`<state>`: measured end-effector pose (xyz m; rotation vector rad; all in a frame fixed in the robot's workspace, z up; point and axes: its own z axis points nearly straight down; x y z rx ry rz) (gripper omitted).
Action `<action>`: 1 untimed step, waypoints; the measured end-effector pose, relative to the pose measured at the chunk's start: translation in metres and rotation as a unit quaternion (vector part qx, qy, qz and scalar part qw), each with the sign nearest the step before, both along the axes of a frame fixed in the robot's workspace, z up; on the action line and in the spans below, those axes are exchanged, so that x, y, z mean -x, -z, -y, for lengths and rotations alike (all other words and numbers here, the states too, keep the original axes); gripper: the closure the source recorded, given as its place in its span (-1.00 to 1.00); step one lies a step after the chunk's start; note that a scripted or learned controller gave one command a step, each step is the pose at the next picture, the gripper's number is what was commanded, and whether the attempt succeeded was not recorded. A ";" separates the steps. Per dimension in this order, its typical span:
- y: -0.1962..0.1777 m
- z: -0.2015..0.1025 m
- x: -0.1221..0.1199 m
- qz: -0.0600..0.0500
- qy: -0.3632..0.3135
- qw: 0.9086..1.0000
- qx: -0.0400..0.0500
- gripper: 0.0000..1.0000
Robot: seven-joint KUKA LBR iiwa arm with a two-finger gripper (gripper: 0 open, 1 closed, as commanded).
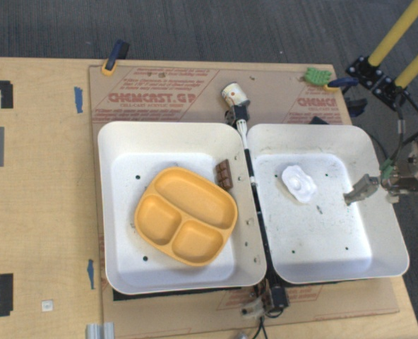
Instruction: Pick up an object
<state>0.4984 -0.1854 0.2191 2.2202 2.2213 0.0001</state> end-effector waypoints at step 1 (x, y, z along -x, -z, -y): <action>0.070 -0.023 -0.071 0.000 -0.069 0.998 0.000 -1.00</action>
